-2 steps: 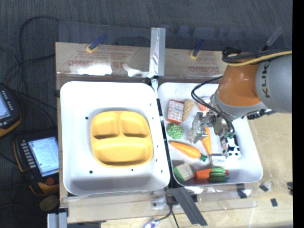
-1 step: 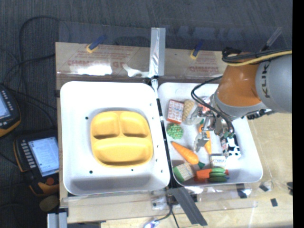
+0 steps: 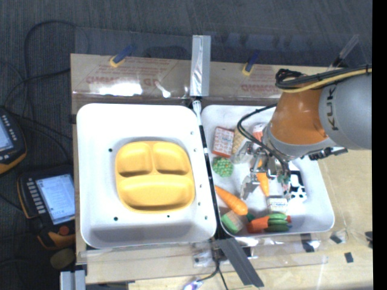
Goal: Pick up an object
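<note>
Yellow tray (image 3: 155, 175) (glossy), white bins (image 3: 97, 222), orange carrot (image 3: 230, 200).

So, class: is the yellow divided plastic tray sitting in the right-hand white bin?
No, the yellow divided plastic tray lies in the left white bin.

Your arm (image 3: 347, 110) is a rounded grey casing with dark "KU" lettering on its side, cut off at the frame edge. You'll see a broad orange band (image 3: 296, 121) above the wrist, and black cables (image 3: 302, 80) looping over and around it. Below sits a cluster of silvery metal parts; detail there is blurred.
</note>
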Robot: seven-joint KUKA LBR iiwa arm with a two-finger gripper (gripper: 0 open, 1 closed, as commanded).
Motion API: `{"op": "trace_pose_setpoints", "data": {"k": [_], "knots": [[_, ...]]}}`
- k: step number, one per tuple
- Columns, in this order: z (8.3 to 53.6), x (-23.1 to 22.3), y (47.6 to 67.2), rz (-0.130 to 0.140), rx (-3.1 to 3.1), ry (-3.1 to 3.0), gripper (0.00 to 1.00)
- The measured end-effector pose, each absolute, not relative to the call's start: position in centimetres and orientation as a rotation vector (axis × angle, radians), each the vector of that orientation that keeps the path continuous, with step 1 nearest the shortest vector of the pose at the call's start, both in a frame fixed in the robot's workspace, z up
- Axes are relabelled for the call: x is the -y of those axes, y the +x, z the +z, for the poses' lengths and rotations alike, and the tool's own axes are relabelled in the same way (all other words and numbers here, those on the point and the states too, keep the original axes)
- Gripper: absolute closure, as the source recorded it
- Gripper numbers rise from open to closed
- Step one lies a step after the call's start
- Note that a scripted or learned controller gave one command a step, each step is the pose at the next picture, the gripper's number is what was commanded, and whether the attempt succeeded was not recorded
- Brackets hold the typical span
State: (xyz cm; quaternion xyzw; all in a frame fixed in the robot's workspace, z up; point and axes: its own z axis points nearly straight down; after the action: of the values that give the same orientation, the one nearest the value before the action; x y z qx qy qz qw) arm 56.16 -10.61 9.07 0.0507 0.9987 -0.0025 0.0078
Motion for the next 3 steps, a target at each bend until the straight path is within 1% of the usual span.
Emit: {"op": "trace_pose_setpoints", "data": {"k": [1, 2, 3], "knots": [[10.0, 10.5, 56.3, -0.011, -3.119, 0.156, 1.0], [25.2, 8.4, 58.3, -0.002, -3.138, 0.081, 1.0], [26.0, 8.4, 58.4, -0.004, -3.137, 0.082, 1.0]]}}
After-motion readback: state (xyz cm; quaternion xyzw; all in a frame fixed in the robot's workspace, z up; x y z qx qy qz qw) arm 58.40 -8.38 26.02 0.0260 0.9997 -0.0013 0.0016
